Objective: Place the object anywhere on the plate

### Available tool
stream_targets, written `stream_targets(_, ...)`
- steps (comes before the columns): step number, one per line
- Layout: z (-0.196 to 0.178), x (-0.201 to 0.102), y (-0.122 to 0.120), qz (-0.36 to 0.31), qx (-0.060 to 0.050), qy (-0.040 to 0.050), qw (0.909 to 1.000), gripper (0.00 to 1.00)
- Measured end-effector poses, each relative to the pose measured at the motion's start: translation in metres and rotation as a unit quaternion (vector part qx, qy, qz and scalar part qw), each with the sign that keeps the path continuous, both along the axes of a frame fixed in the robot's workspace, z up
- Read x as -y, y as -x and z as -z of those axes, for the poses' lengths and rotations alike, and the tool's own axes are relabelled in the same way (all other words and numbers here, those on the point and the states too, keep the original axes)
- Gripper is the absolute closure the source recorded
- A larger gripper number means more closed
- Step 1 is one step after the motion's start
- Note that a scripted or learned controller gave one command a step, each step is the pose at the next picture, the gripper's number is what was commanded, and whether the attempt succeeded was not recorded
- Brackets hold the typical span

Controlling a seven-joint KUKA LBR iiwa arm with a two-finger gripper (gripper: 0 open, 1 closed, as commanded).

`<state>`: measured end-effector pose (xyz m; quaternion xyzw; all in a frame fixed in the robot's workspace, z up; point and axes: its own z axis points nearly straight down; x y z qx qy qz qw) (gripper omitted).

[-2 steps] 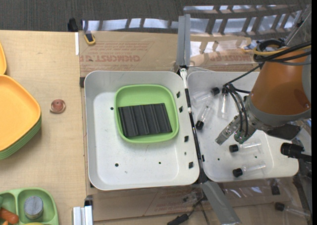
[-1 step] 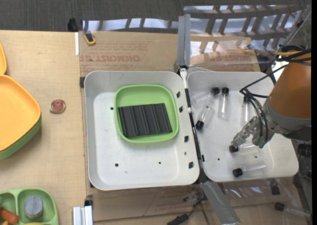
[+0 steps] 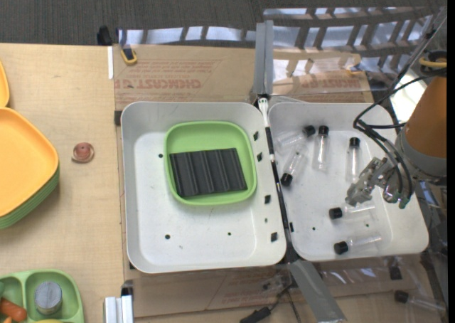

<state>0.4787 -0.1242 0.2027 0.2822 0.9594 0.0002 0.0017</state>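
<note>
Right now my tool (image 3: 364, 188) hangs low over the right bin (image 3: 398, 243), just above a clear vial (image 3: 360, 207) with a black cap; I cannot tell whether it grips anything. More capped vials (image 3: 322, 145) lie scattered around it. Across the divider, the green plate (image 3: 210, 136) carries a dark ridged block (image 3: 207, 171) in the left bin (image 3: 142, 243).

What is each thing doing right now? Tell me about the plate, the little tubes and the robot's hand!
Green plate: flat in the left bin, with a dark ridged slab lying on it.
Capped vials: lying scattered in the right bin, none on the plate.
Gripper: low over the right bin, among the vials.
Orange plates: stacked on the bench.
</note>
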Motion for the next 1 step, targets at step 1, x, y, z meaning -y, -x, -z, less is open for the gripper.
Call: stream_targets(1,0.0159,-0.0084,0.0006,-0.086,-0.002,-0.0006,0.9963,1.0)
